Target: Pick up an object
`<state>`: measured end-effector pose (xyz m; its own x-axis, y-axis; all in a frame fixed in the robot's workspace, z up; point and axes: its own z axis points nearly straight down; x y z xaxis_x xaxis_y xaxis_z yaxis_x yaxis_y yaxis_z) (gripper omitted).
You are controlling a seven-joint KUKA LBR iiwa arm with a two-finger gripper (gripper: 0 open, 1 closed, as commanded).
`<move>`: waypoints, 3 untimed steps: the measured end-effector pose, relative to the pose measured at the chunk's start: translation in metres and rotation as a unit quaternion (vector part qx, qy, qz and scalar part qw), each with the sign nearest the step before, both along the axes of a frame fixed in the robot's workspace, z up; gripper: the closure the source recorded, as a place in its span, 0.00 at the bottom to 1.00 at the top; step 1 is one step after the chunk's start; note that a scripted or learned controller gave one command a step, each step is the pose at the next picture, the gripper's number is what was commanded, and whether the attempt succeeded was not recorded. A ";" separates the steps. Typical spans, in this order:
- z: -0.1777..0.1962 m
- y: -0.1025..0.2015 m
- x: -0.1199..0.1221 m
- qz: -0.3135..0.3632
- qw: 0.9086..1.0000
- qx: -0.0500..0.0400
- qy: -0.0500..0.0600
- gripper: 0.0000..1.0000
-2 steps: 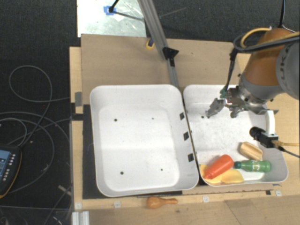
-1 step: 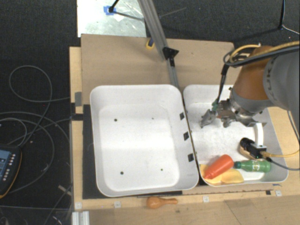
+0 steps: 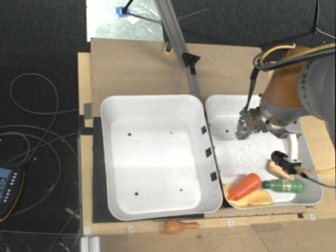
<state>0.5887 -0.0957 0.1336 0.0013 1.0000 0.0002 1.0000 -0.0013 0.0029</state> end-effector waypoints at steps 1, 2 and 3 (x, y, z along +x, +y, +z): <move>0.053 0.002 0.012 0.004 1.000 -0.001 -0.002 1.00; 0.069 0.002 0.013 0.004 1.000 0.000 0.000 1.00; 0.068 0.047 -0.008 0.005 1.000 0.001 0.002 1.00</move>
